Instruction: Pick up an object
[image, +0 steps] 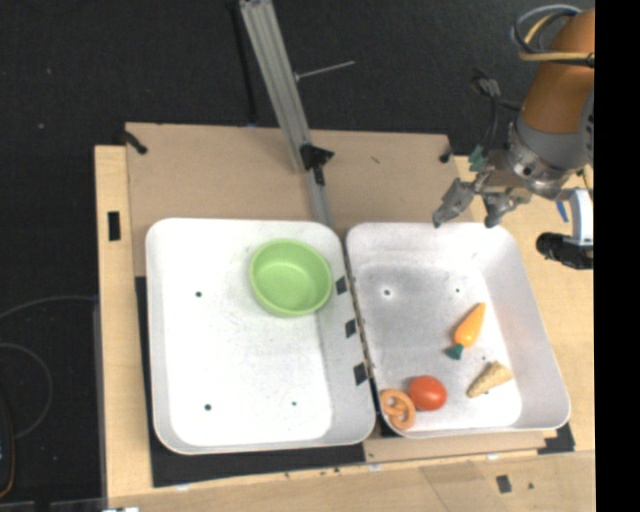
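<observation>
I see the hand open, empty, above the right bin's far rim. Carrot, tomato lie well apart from it.

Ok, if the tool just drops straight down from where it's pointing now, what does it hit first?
Probably the far rim of the right bin, bare white there; the tool hangs open above it. Depth is uncertain.

Metal pole, cardboard-topped bench, perhaps.
</observation>
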